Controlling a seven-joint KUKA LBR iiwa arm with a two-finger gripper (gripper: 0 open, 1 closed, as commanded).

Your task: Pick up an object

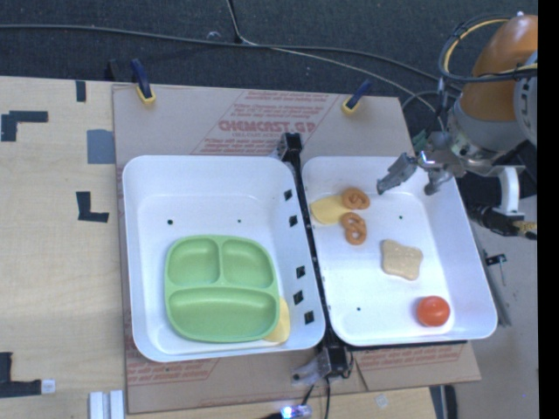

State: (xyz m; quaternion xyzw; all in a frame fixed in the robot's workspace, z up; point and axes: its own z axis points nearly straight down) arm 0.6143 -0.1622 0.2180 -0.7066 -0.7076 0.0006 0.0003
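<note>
My gripper [410,176] hangs over the far edge of the right bin [454,234], its two fingers spread apart with nothing between them, so it is open. In that bin lie two brown pretzels [355,200] [355,229], a flat yellow piece [326,209] beside them, a tan slice of bread [401,259] and a red tomato [433,311] near the front right corner. The pretzels are a short way left of the gripper and below it.
The left bin [140,199] holds a green divided plate [220,288] with a yellow item [281,320] tucked at its right edge. A black divider with clips [301,234] runs between the bins. Cables cross the dark floor behind the bench.
</note>
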